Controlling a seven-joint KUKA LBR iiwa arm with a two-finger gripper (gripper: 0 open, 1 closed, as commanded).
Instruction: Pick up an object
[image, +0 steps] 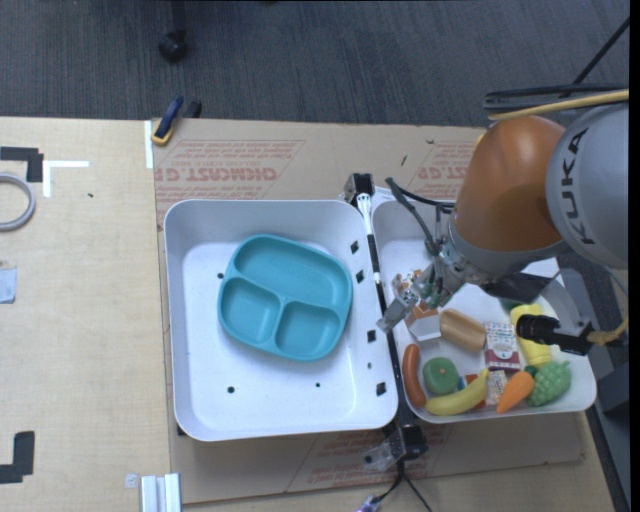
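Reaching in from the right, the arm (520, 190) hangs its claw (415, 295) low over the right bin (392, 232), near the divide with the left bin (190, 330). Whether it is wide or narrow, I cannot tell. A banana (455, 398), carrot (515, 390) and bread roll (462, 328) lie just beside it; a teal tray (285, 298) sits in the left bin.
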